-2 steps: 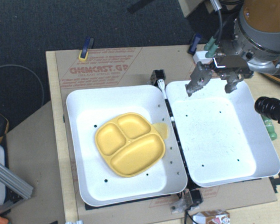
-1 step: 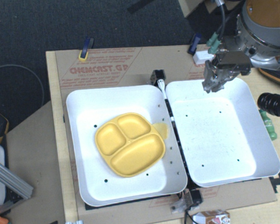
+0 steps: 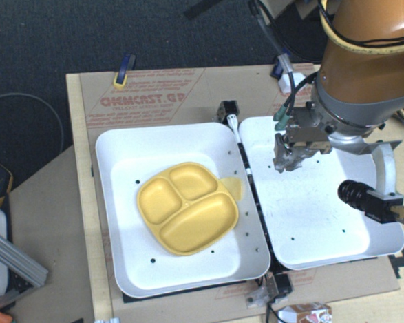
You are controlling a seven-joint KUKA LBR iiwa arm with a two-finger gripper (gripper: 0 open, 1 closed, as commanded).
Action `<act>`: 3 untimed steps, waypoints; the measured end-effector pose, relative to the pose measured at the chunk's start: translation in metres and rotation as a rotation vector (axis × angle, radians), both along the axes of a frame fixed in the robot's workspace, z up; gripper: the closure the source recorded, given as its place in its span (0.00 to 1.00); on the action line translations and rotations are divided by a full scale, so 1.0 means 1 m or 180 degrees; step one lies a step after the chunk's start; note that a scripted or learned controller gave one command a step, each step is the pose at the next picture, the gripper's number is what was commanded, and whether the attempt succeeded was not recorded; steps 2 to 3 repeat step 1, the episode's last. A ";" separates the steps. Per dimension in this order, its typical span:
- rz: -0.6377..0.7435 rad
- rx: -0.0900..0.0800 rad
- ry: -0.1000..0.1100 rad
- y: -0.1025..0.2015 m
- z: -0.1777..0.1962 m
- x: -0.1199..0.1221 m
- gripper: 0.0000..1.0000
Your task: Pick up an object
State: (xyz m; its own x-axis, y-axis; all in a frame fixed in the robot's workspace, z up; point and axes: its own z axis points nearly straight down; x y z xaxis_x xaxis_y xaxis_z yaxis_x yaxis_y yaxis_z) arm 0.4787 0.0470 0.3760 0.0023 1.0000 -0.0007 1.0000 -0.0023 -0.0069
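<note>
Arm reaching from right, pincer pointing down (over right bin).

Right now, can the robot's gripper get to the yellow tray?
Probably yes. The yellow divided tray lies uncovered in the left bin, nothing on top; the gripper hangs over the right bin.

The arm hides the right bin's far corner.
</note>
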 end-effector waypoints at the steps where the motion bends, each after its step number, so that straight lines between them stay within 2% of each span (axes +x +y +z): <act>1: 0.0023 0.0010 -0.0049 0.041 0.066 0.001 1.00; 3: 0.0023 0.0010 -0.0049 0.041 0.066 0.001 1.00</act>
